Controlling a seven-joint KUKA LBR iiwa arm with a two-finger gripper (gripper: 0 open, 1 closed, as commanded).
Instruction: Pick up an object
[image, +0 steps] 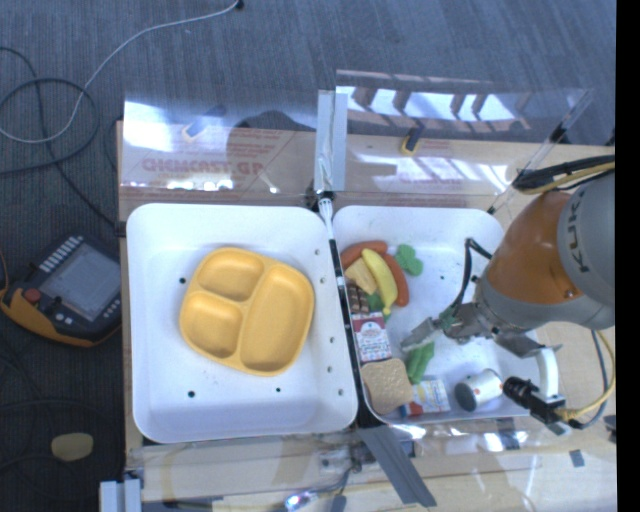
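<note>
The gripper is hanging low in the right bin, its fingers looking parted with nothing between them, though the view is soft there. Just below it, almost touching, a green pepper-like toy is lying with its long axis running from up-right to down-left. The risk: the fingers may be closing along that axis, pushing it toward the bread slice beyond it and coming up bare.

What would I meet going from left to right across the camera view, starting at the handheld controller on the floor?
Handheld controller → yellow divided plate in the left bin → snack packet → slice of bread → silver can → robot arm.
</note>
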